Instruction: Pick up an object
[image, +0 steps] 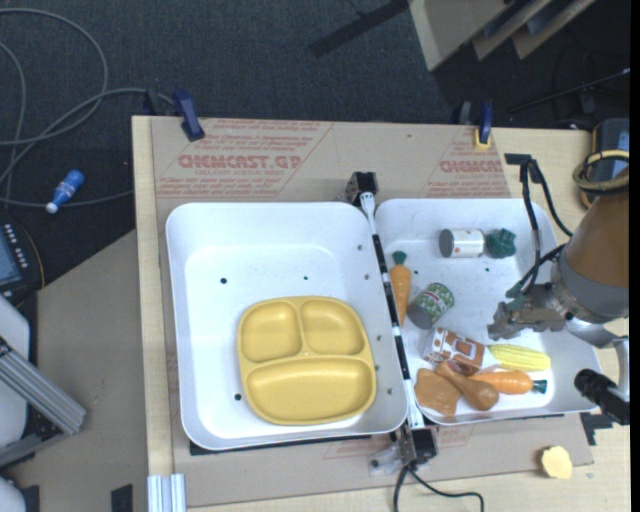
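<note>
So far you have nothing picked up, as I judge it: every object lies on the floor of a bin and none is lifted. The end effector is low over the right bin, at its right side, just above the yellow corn and near the snack packet. It looks dark and blurred against the wrist, so I cannot tell if it is spread or pressed together, and I see no object between its parts. The candidates for the pick are all in the right bin: an orange carrot along the left wall, a green can beside it, a white cylinder and a small green piece at the far side, and at the near side a second carrot with brown bread-like pieces. The left bin holds only a yellow divided plate. What is left for you is the whole grasp and lift; the corn seems the closest target, but this is only my guess.
</note>
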